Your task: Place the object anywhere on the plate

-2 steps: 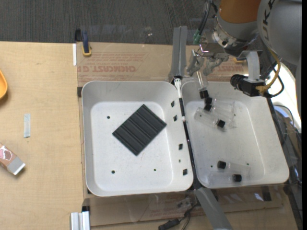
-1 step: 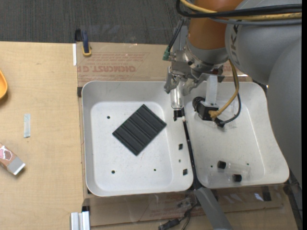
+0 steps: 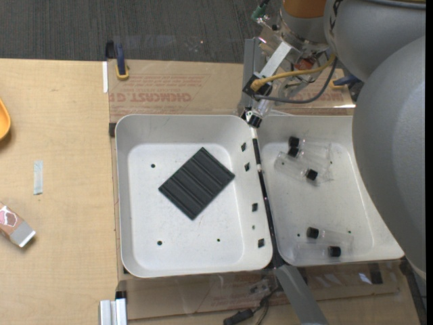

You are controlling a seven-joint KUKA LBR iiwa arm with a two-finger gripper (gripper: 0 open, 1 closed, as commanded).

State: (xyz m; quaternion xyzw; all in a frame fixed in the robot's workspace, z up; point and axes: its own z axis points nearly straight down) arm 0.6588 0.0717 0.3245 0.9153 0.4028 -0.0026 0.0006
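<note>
Left bin [image 3: 128, 181]: ribbed black plate [image 3: 197, 182] lies flat at centre, turned diagonal | right bin [image 3: 365, 208]: clear objects [image 3: 310, 166] with black caps (loose, ungrasped) | end effector [image 3: 254, 117] at plate's 1 o'clock, above divider, grip state unreadable.

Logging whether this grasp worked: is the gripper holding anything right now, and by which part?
It cannot be told. The gripper sits at the bins' top rim, nothing visible in it. The black ribbed plate lies in the left bin.

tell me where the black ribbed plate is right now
The black ribbed plate lies flat near the middle of the left bin, turned diagonally, apart from its walls.
</note>
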